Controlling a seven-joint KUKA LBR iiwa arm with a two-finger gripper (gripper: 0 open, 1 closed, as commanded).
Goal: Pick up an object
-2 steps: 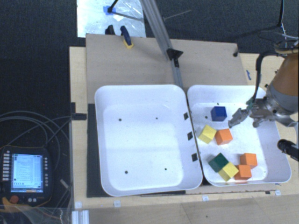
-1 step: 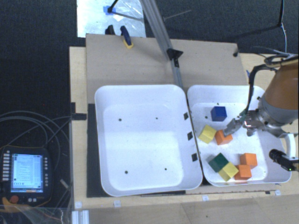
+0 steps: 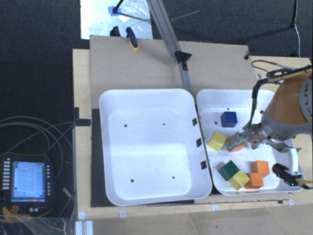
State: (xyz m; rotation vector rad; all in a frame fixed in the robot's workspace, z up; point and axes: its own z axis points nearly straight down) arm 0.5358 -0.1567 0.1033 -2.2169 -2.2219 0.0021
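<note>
White right bin holds blue, yellow, green and orange blocks; whether the jaws grip anything, I cannot tell.

Even, bright light — slight softness

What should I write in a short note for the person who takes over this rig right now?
Gripper: low inside the right bin, at an orange piece beside the yellow block. Whether it grips anything cannot be told from this view.
Things: all in the right bin. Blue block toward the back; green block and a second yellow block touching at the front; two orange blocks next to them.
The left bin stands beside it.
Done: the arm has reached the blocks.
Left: nothing is seen lifted yet; a grip and a lift must be confirmed.
</note>
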